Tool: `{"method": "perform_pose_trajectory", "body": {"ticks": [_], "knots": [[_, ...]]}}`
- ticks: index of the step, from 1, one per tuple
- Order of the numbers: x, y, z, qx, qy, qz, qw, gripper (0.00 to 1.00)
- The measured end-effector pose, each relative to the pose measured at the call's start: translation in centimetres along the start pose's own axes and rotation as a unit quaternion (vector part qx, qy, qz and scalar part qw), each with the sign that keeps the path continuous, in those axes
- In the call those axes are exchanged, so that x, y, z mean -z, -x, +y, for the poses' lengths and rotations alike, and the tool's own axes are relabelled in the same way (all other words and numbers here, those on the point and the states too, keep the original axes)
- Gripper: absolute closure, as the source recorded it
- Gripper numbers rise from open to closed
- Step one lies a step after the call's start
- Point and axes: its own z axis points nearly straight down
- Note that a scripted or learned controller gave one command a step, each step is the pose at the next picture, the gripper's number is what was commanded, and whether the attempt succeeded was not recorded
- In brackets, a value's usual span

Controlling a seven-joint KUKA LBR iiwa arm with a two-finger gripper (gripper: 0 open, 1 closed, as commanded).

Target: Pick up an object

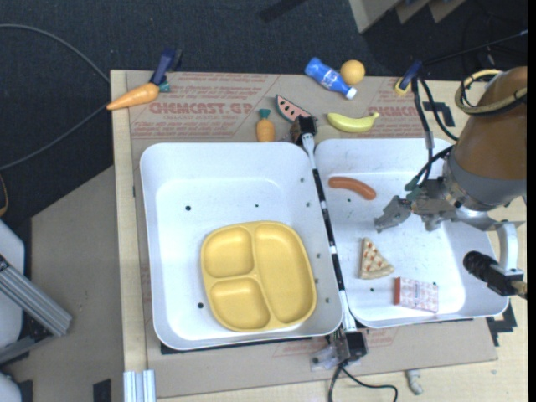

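Right bin (469,308), tool (402,212) — sausage (353,188), pizza slice (374,260) near

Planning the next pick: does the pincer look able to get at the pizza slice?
Probably yes. The pincer hovers in the right bin just above the pizza slice, which lies flat, apart from the sausage and the packet.

The brown cardboard-covered surface (209,107) with red printed lettering is carrying two shallow white plastic bins, the left bin (167,182) and the right bin (469,304), sitting side by side and touching. Along its far edge are lying an orange toy carrot (132,97), a watermelon slice (290,107), a small orange fruit with a green top (265,129), a blue bottle (329,77), a round orange (353,70) and a yellow banana (352,121).
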Motion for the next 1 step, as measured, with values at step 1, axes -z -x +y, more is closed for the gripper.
{"method": "perform_pose_trajectory", "body": {"ticks": [1], "knots": [[-9.73, 1.29, -0.21, 0.0, 0.0, 0.0, 1.0, 0.0]]}}
